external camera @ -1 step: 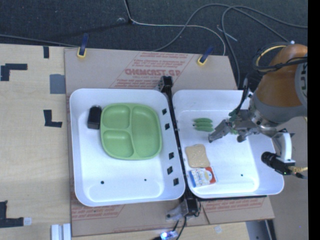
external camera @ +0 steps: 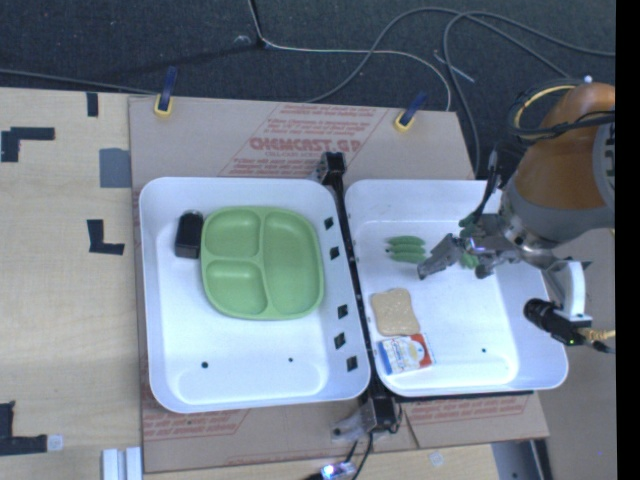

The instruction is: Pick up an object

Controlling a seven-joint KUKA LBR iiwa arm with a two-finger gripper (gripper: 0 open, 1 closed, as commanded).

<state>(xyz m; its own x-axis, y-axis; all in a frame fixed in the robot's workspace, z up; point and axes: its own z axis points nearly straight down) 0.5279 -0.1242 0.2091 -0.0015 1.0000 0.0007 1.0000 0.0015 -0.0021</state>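
Over the right white bin [external camera: 500, 368], the arm's tool [external camera: 440, 261] hovers, fingers spread and holding nothing, just beside a small green pea pod [external camera: 405, 247]; a tan bread slice [external camera: 394, 311] lies below.

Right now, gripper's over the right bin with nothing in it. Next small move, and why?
Probably shift the gripper a little left and up the view, over the green pods, then descend. It hangs just beside them, and they are the nearest item; the tan slice and the carton lie further off.
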